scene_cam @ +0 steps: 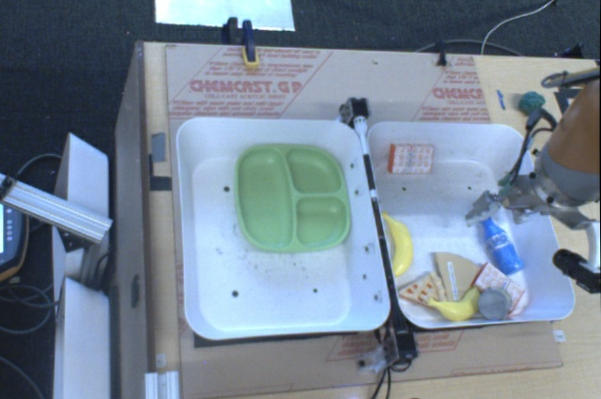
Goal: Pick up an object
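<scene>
Right now I see the end effector (490, 207) low in the right bin (451, 142), reaching in from the right with the arm (573, 153) above it. I cannot tell whether it is open or closed, or whether it grips anything. A blue bottle (500, 243) lies just beneath it, tilted, its cap end at the end effector's tip; touching or just apart, I cannot say. Toward the near edge of that bin I see a yellow banana (401, 242) by the divider, a second small banana (454, 307), a grey round piece (492, 303) and some flat card-like pieces (454, 270) crowded together. An orange and white box (410, 158) sits alone at the far side. The left bin (207, 294) holds a green divided plate (292, 197), and both bins rest on the table (282, 83).
</scene>
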`<state>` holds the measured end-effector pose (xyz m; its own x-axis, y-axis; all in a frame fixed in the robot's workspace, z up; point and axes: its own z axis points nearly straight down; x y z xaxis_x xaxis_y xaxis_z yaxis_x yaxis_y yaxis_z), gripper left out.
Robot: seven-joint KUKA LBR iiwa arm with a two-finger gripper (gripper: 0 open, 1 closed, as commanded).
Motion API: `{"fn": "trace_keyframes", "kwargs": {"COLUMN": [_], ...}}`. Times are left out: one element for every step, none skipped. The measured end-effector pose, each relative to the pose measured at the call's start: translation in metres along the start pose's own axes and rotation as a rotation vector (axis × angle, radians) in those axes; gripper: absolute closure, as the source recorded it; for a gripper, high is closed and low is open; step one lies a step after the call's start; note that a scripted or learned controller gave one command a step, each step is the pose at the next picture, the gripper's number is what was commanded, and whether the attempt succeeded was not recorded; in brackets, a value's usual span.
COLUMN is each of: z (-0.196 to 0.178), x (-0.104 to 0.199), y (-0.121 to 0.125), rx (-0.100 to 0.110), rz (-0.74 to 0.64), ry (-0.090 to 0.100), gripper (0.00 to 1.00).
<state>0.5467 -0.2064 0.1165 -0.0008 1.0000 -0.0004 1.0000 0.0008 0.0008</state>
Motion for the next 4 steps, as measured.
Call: {"fn": "trace_keyframes", "kwargs": {"z": [-0.015,0.032,-0.027,0.002], "x": [0.0,0.0,0.0,0.044], "y": [-0.006,0.002,-0.031,0.006], "rx": [-0.001,0.0,-0.002,0.0], "rz": [0.0,-0.002,0.0,-0.003], "ry": [0.0,0.0,-0.001,0.001], "gripper": [0.0,0.0,0.0,0.0]}}
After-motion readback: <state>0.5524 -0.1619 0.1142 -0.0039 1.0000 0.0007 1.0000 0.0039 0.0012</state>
